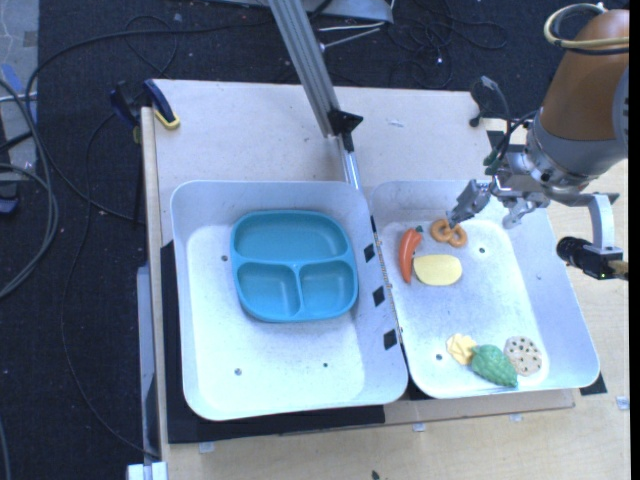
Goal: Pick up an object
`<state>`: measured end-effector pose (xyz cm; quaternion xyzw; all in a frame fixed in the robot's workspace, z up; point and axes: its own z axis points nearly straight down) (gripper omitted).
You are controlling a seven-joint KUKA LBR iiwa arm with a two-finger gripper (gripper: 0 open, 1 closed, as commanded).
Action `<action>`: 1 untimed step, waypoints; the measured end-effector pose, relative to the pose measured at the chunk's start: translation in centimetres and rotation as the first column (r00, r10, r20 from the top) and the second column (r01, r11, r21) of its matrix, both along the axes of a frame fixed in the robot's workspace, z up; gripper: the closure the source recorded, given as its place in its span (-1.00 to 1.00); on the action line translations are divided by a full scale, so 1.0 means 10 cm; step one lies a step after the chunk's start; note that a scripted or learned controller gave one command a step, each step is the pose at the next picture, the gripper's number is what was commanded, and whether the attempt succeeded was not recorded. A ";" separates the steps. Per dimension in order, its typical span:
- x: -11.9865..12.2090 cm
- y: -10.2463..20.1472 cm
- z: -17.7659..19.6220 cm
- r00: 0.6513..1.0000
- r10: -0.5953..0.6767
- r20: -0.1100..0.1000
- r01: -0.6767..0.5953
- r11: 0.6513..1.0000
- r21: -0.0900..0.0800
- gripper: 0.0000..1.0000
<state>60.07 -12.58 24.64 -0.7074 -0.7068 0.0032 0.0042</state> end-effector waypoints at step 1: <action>0.02 0.00 0.06 1.000 0.002 0.011 -0.002 1.000 -0.001 -1.00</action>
